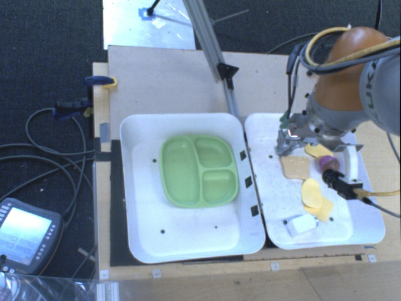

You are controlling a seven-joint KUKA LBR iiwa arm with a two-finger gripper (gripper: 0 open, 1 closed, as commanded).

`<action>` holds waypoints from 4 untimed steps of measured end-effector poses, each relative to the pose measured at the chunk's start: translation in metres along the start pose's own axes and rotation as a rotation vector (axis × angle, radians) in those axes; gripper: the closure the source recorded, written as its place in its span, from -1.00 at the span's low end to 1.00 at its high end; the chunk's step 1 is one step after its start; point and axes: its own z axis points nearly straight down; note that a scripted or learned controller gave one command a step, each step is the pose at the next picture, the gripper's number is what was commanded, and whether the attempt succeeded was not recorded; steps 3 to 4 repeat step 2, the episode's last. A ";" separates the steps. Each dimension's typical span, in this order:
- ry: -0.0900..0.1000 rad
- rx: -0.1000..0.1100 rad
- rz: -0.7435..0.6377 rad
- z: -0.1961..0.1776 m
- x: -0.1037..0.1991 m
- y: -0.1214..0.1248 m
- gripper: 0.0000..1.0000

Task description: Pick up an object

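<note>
My gripper (285, 144) hangs low over the far left part of the right bin (266, 187), just left of a tan toast slice (296, 166). Nothing shows between its fingers. Close by in that bin lie a purple round piece (328, 163), a yellow piece (317, 150) partly under the wrist, a yellow oval slice (311, 193) with a smaller yellow bit (324, 209) beside it, and a white block (301, 224) near the front.
The left bin (141, 231) holds a green divided plate (199, 171). A grey pole (207, 30) slants down to the bins' far edge. Cables and a pendant (25, 234) lie on the floor at left.
</note>
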 end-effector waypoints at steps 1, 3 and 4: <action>0.000 0.002 0.000 0.004 0.058 -0.001 1.00; 0.000 0.001 0.001 0.011 0.105 0.005 1.00; 0.000 0.001 0.001 0.011 0.105 0.005 1.00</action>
